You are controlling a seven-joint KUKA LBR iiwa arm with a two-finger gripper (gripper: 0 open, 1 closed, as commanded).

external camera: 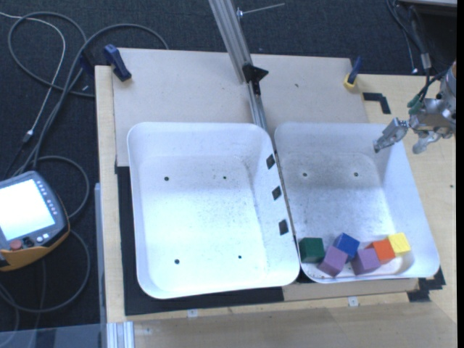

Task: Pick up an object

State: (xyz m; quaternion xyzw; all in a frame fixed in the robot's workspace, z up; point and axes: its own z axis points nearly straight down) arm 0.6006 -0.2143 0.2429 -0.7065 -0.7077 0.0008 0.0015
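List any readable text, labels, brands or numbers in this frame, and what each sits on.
None legible.
Handheld pendant at the left edge: its screen is lit but washed out, too blurred to read.
Three dark tags on the wall between the bins: no characters resolvable.
Coloured cubes in the right bin: plain faces, no markings visible.
Claw and wrist: no label readable.

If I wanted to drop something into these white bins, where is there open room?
The left bin has its whole floor bare, wall to wall. In the right bin, the middle and far end are free, below the claw. It is crowded only along the near wall, where the green block, purple blocks, blue, orange and yellow huddle.
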